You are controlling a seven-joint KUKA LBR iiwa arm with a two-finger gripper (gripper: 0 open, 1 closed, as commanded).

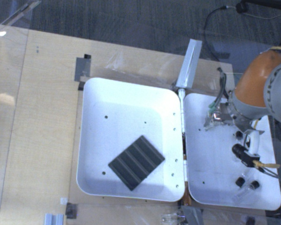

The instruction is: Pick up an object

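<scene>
The gripper (247, 182) hung over the right bin (202, 142) near its near right corner, its two dark fingertips (240, 182) spread apart with nothing between them. The grey arm (279, 90) with its orange band (252, 79) reached in from the right. The dark ribbed slab (136, 162) lay flat and skewed in the left bin (101, 100), toward its near side.

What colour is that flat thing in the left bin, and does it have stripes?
Dark grey, nearly black, with raised ridges running along it like stripes. The camera view shows the flat ridged pad best.
</scene>
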